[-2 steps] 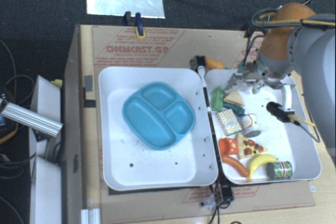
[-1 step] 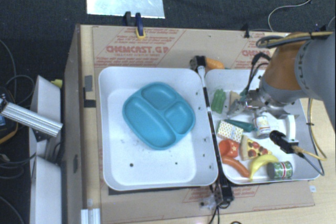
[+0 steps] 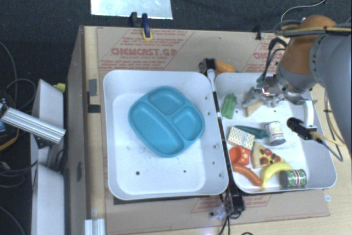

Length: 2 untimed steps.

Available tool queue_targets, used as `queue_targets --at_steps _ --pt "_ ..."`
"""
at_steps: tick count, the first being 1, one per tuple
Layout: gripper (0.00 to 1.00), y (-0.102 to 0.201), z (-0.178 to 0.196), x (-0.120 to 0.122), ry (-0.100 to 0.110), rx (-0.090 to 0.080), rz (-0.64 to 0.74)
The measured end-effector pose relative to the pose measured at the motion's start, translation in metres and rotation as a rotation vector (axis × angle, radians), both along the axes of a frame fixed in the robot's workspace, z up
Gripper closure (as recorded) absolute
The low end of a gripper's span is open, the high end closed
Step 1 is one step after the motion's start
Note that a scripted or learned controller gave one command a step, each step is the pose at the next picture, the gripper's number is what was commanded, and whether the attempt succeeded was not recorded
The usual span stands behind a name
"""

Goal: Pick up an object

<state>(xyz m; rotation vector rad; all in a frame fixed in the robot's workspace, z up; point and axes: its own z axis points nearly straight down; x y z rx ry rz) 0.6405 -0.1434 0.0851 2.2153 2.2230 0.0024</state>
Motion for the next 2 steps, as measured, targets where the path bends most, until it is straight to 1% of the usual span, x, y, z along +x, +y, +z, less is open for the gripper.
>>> queue_targets --at_steps 1,2 --pt "0.0 0.0493 0.0004 0.0291 0.0 0.001 0.001" --pt "0.0 0.0561 0.0 0.0288 0.0 0.0 0.001"
